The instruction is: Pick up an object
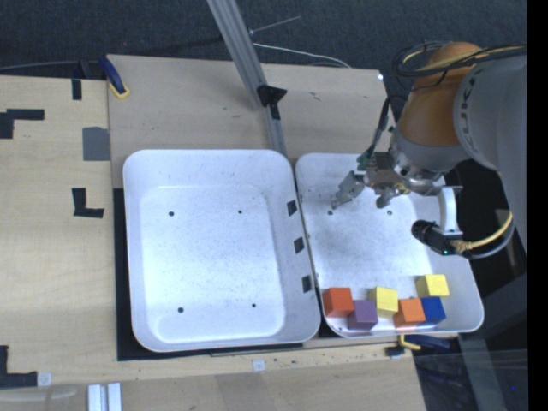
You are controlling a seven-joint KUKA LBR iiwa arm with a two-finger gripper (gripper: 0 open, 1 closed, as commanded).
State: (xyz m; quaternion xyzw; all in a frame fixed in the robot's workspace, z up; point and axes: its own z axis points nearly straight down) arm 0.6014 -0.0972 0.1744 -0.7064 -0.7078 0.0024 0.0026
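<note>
Your gripper [366,192] over right bin [360,247], fingers spread, nothing between. Six blocks along near edge: two orange, two yellow, one purple, one blue.

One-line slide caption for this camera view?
Gripper open above the right bin's far end, blocks clustered along its near edge.
</note>
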